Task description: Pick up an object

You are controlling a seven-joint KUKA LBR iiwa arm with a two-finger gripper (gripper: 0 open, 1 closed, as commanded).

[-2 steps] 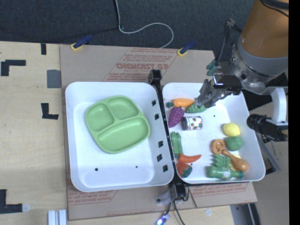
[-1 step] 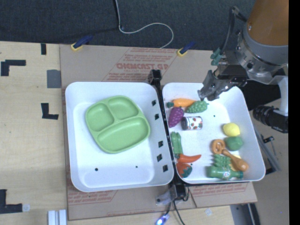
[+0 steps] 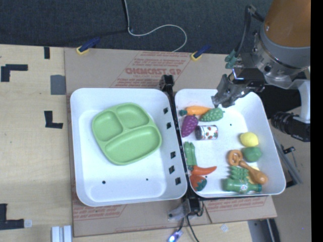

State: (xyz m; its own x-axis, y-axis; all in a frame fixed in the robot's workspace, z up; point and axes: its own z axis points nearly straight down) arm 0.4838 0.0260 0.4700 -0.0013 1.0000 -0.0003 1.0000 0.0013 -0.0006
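Hovering just above the green grapes point(image 3: 212, 115) in the right bin point(image 3: 267, 130), the gripper point(image 3: 222, 99) grips nothing, its spread impossible to judge.

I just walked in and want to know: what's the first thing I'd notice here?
Probably the big green divided plate lying alone in the left bin. Next, the heap of colourful toy food in the right bin: a yellow lemon, purple grapes, an orange carrot. The grey gripper hangs over that bin's far edge.
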